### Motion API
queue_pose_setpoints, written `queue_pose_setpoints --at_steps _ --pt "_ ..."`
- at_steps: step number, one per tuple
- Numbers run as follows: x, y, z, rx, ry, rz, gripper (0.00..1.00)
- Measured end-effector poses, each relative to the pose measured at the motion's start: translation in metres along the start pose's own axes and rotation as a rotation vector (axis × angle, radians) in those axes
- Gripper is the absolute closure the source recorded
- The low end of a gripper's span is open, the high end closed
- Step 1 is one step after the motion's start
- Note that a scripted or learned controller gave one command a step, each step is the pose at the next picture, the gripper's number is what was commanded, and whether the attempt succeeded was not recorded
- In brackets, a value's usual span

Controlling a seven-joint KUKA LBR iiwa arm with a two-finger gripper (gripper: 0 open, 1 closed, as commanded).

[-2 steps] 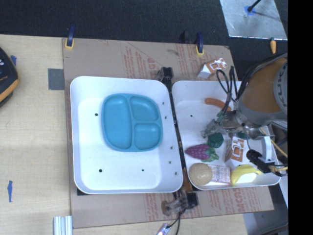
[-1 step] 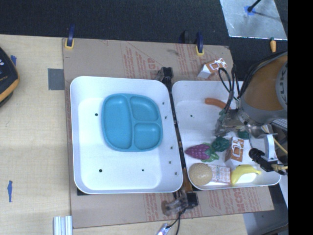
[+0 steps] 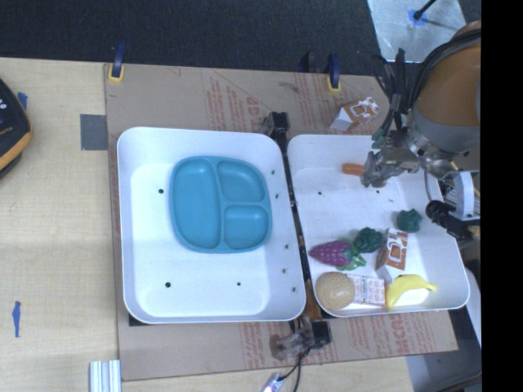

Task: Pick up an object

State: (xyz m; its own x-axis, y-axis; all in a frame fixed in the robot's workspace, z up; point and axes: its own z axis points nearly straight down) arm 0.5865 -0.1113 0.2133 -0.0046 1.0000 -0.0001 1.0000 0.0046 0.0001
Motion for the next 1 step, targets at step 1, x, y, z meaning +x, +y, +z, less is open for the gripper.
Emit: queue_pose_setpoints --at_steps 1 --pt "-0.0002 -0.0007 0.0011 0.003 0.000 0.001 0.00"
